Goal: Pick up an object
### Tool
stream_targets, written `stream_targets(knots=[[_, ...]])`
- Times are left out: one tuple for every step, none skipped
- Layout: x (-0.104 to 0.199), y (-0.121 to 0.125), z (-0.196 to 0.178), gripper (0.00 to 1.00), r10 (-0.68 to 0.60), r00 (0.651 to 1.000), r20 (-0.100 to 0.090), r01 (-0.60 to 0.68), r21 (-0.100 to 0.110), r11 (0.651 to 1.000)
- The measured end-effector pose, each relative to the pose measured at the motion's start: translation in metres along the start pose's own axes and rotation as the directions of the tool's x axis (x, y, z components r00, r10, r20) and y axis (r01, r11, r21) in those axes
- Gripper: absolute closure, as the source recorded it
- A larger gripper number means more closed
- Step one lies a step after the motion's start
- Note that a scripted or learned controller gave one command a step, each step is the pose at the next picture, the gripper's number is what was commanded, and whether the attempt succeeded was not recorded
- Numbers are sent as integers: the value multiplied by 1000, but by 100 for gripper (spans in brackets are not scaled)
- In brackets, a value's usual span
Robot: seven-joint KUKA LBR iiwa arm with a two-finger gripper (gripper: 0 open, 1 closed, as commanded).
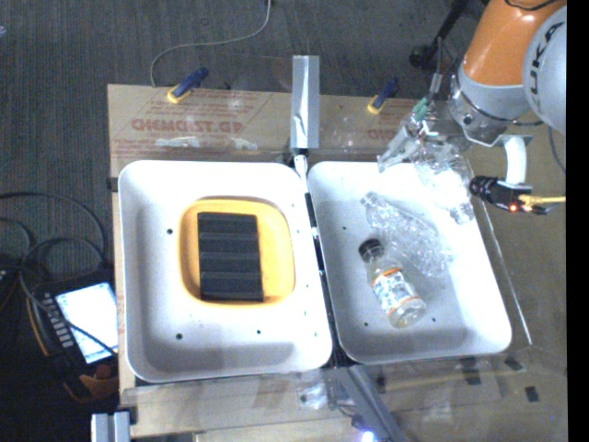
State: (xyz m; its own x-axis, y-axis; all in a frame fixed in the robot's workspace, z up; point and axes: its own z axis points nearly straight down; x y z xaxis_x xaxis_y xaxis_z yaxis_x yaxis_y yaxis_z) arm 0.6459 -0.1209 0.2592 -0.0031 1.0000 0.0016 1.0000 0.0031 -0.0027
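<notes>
My gripper [417,142] hangs over the far edge of the right bin [479,330], below the orange band of the arm. A clear, shiny plastic piece [444,175] lies right at the gripper, touching or just under it; I cannot tell whether it is held. A crumpled clear plastic wrapper [409,230] sits in the middle of the right bin. Beside it lies a small clear bottle [391,285] with a black cap and an orange-marked label, on its side.
The left bin [147,320] holds a yellow tray with a black ribbed block [230,254] in it. A metal divider [304,109] stands between the bins at the back. Cardboard with blue-yellow clamps lies behind. Cables and a tablet are at the far left.
</notes>
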Motion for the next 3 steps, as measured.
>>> stream_targets(knots=[[-41,-17,160,0,-143,990,4,143,-6,990],[-28,-68,167,0,-240,971,14,240,-20,970],[11,-100,165,0,-260,965,17,260,-30,965]])
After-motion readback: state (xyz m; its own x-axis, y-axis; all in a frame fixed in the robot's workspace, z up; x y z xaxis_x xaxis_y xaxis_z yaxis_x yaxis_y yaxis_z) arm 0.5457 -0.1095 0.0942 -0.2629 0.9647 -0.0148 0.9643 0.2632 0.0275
